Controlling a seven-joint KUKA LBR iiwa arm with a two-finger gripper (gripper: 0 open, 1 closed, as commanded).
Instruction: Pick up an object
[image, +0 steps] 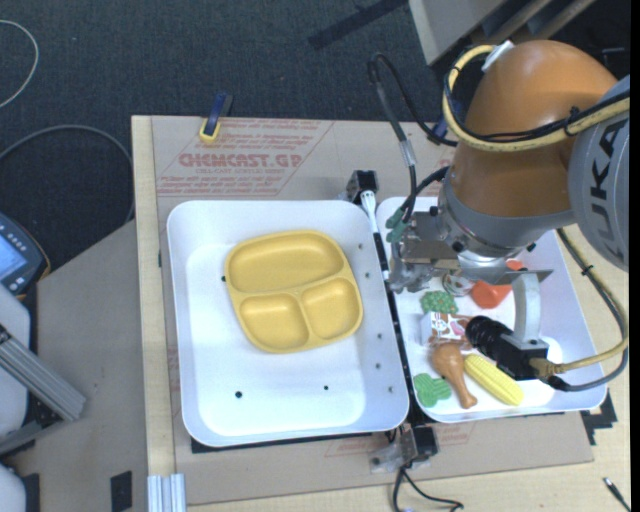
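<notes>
Toy food is the likely target: green piece (437, 302) just under the gripper (432, 270), orange piece (490, 293) just beside it, printed packet (445, 325), drumstick (455, 368) and corn cob (493, 380) a bit further out from the gripper toward the front rim, all packed in the right bin (572, 312). Yellow divided plate (293, 290) sits well apart from the gripper, across the divide in the left bin (200, 300). Risks, as a judgement: items crowd or touch each other, so a descent could catch two at once or shove one aside; rounded drumstick and corn could slip out; the gripper is close to the wall between the bins and could clip it. Gripper is low over the green piece, hidden under the wrist; cannot tell how wide it is, or whether it holds or touches anything.
</notes>
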